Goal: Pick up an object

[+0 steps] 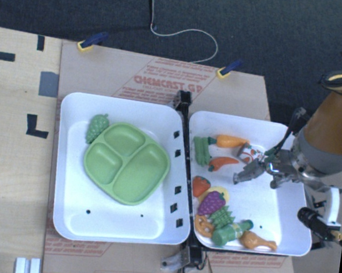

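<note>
while the gripper (249, 173) hangs over the right bin (275, 204) near a carrot (230, 141), its jaws look open and hold nothing; a green plate (127, 163) sits in the left bin (71, 169).

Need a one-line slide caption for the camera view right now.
Arm's tool hovers over toy food in the right bin; green divided plate sits in the left bin.

Right shallow white bin (287, 209): bare floor from centre toward 3 and 4 o'clock, open for passing. Toy food crowds its 9 o'clock wall: green bean pods (201, 149), orange carrots (227, 152), purple grape bunch (210, 203), green and orange pieces at 6 o'clock (233, 231). Left shallow white bin (68, 169): green divided plastic plate (127, 163) fills the centre, green bumpy toy (97, 127) at 10 o'clock; free strip along 6 o'clock.
</note>
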`<state>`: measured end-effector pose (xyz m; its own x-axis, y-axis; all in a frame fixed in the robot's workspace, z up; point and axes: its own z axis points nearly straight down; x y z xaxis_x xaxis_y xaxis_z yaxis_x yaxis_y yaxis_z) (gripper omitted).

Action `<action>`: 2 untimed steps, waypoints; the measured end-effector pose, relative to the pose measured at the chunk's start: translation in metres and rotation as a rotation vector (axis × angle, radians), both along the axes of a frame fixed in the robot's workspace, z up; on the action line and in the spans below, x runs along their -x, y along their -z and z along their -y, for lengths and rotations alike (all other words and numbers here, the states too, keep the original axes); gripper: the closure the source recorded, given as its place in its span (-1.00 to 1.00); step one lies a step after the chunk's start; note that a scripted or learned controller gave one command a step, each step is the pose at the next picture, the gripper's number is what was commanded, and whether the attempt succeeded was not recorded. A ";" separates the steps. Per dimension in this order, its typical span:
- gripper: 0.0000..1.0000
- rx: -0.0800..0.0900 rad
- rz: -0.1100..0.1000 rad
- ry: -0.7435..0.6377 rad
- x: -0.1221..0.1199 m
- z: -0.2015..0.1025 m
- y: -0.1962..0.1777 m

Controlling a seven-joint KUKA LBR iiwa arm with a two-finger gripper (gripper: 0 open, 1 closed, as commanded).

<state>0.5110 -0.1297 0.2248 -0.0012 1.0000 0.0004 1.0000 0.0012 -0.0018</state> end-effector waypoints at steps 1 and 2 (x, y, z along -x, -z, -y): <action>-1.00 -0.002 0.002 -0.007 0.028 -0.066 -0.040; 1.00 0.000 -0.001 -0.002 0.028 -0.062 -0.047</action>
<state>0.4835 -0.0675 0.2722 -0.0028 1.0000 0.0005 1.0000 0.0028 -0.0032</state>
